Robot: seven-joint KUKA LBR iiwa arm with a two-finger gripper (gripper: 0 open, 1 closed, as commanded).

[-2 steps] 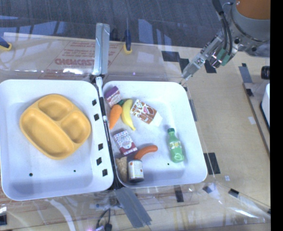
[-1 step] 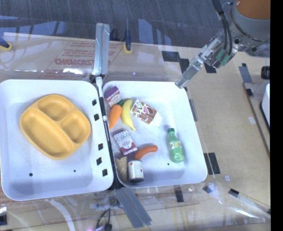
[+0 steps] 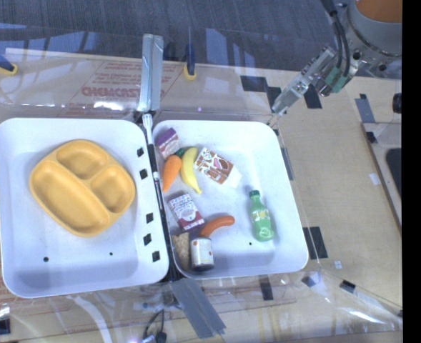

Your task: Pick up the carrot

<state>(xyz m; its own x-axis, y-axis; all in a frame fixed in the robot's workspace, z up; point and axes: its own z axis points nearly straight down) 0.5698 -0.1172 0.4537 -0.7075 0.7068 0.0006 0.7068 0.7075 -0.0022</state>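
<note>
**A:** Where's the carrot (image 3: 171,171)?

**B:** Right bin (image 3: 287,213), upper left part, close to the wall shared with the left bin (image 3: 10,213). Lying slanted, fat end up, tip pointing down-left. Banana (image 3: 189,170) touching it on the right. Purple packet (image 3: 167,141) just above it.

**A:** Claw (image 3: 280,107)?

**B:** Up at the top right, outside the right bin, over the surface (image 3: 339,177) just past the bin's far right corner. Well apart from the carrot. Nothing between its fingers. Open or clenched: cannot tell, it's too thin and slanted in this view.

**A:** What else is in that bin?

**B:** White and red snack pack (image 3: 214,166) right of the banana. Red sachet (image 3: 184,211) below the carrot. Sausage (image 3: 218,224) beside the sachet, lower right of it. Small can (image 3: 201,253) near the front wall, something brown and crumbly just left of it. Green bottle (image 3: 261,216) lying toward the right side, apart from the rest.

**A:** Left bin?

**B:** Yellow divided plate (image 3: 81,186), three compartments, sitting flat, left of centre.
</note>
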